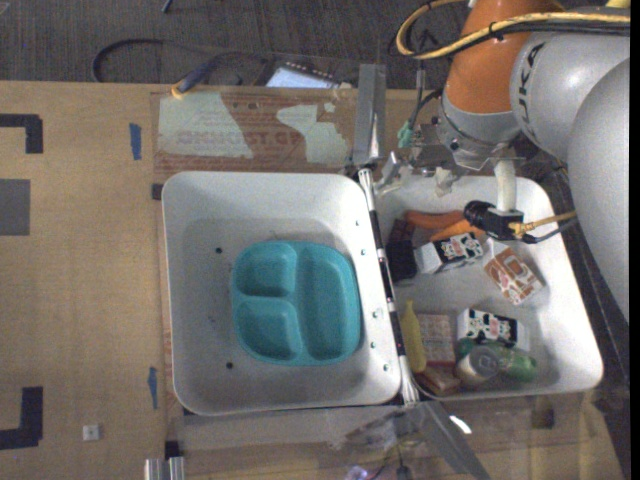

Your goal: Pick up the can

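- Although the task names the can (481, 364), it lies untouched at the near end of the right bin (578, 298), on its side, end face turned up toward the camera.
- Can is wedged among clutter: a green item (518, 364) touching it on one side, a cow-print carton (490, 325) just above, a flat snack packet (434, 334) and a yellow banana-like piece (412, 336) beside. Judgement: crowding leaves little free room around the can for a grasp.
- Farther up the same bin: second cow-print carton (452, 251), red-and-white packet (514, 275), orange item (437, 221).
- Claw (440, 168) hangs at the far end of the right bin, well apart from the can; cannot tell its opening, and nothing is visibly held.
- Left bin (190, 298) holds a teal divided tray (296, 302), irrelevant to the pick.
- Both bins sit side by side on the desk (75, 268).
- Judgement: approach step, pick not yet begun.
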### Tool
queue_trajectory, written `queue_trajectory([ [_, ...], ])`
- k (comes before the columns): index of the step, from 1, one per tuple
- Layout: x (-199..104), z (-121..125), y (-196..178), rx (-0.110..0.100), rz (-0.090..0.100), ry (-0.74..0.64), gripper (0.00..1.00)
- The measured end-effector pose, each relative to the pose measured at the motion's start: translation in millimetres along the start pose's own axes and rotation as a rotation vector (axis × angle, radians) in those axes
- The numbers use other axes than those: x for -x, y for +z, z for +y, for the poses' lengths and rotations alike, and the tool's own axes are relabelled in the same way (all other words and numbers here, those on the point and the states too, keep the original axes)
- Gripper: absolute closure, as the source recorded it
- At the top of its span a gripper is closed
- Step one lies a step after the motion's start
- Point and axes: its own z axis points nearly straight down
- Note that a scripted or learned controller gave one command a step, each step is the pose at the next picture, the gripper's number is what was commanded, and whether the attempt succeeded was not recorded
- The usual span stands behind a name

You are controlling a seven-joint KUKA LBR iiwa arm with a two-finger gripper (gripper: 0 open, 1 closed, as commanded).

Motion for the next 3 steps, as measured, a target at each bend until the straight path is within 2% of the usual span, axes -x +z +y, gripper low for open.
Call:
queue_trajectory([
  [1,-76,2,-1,0.0,0.0,-0.029,0.0],
  [2,-93,-19,48,0.031,-0.015,-0.037,0.0],
  [3,-107,-16,30,0.016,-0.021,0.005,0.0],
])
